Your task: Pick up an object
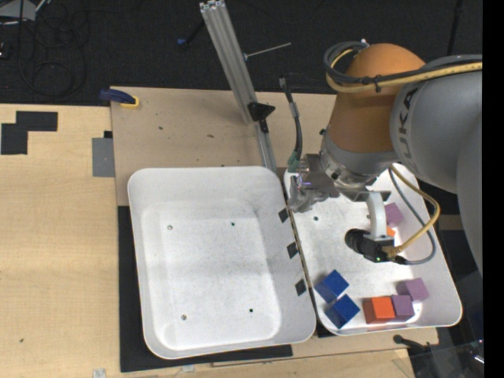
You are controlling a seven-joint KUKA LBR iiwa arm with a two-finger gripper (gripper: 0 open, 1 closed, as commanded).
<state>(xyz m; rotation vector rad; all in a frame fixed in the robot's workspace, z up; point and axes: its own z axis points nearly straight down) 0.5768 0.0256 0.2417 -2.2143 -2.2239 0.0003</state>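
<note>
Eyes on the near end of the right-hand shallow white bin (346, 225), that's where your picks are. There's a tilted blue block (333, 283), with a second blue block (343, 312) tight below it; whether they touch I can't tell. Along the near rim an orange-red block (381, 309) sits touching a rim-side purple block (403, 307). A rear purple block (416, 289) sits just behind that pair, and a small lilac block (393, 213) lies alone, further back on the right.

The gripper (302, 191) hangs at the far left corner of this bin, by the rim shared with the left-hand white bin (157, 181) and well apart from the cluster. Open or closed? I cannot tell from up here, and I see nothing held.

I'd go for the tilted blue block, since bare floor lies open on its far side. Come down straight over its middle and turn the wrist to square with its faces, because it sits askew. Keep the close across the free sides, not toward its blue neighbour.

Mind the edges. The shared rim carries black tabs (301, 287) just beside that block, so room on its left is thin. The orange-red and purple pair are hemmed in by the near rim and look a poor first choice.
</note>
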